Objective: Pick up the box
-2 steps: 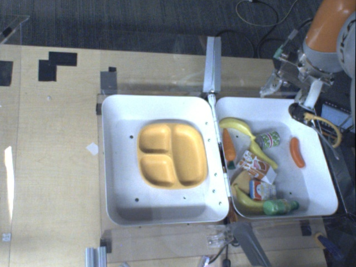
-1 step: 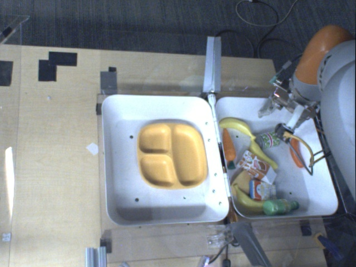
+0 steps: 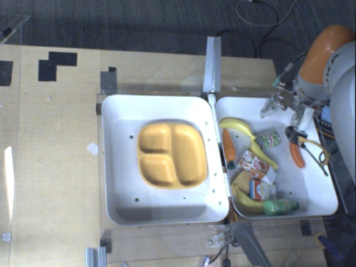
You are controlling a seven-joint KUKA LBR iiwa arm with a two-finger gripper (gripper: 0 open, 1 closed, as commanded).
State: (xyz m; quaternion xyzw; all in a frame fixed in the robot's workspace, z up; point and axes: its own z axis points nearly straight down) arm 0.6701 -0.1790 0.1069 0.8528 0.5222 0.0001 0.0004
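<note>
The box (image 3: 255,165), a small white carton with brown and red print, lies tilted in the middle of the right bin (image 3: 320,196). It rests among a banana and other items. A smaller orange and white carton (image 3: 260,189) sits just in front of it. My gripper (image 3: 282,112) hangs over the bin's back part, up and to the right of the box and well apart from it. Its fingers are spread open with nothing between them.
Around the box lie a yellow banana (image 3: 240,129), a second banana (image 3: 243,197), a carrot (image 3: 228,144), a green-labelled can (image 3: 268,139), a green bottle (image 3: 280,206) and an orange carrot (image 3: 297,155). A yellow divided plate (image 3: 171,153) sits in the left bin (image 3: 119,149).
</note>
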